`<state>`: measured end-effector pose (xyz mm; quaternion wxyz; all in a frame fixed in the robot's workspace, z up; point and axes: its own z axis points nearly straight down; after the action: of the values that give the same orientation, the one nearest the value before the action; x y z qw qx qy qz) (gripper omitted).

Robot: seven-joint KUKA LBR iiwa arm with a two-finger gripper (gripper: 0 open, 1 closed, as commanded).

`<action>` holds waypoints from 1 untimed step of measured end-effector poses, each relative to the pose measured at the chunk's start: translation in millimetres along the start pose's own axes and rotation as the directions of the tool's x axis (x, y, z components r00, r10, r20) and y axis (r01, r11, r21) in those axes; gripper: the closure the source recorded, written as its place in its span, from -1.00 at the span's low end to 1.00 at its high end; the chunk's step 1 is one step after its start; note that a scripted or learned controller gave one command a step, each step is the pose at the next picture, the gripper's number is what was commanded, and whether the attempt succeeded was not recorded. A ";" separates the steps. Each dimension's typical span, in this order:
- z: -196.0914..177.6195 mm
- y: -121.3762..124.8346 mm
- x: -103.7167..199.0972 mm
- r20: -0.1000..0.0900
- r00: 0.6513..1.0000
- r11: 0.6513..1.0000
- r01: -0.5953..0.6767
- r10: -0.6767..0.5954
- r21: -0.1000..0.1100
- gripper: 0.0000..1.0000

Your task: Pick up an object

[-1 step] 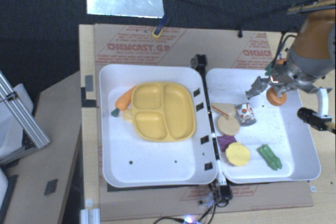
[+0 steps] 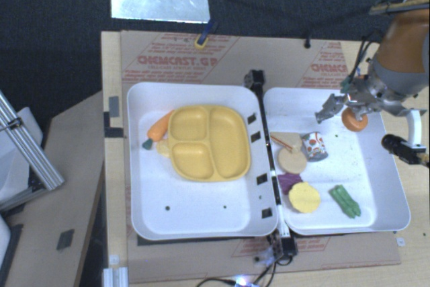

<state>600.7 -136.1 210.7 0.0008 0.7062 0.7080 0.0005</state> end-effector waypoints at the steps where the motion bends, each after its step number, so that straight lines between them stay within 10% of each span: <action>1: 42.1 2.9 3.0 -0.001 1.000 1.000 0.000 0.000 0.003 -1.00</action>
<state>603.7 -133.2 168.6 -0.0007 0.7062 0.7080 -0.0003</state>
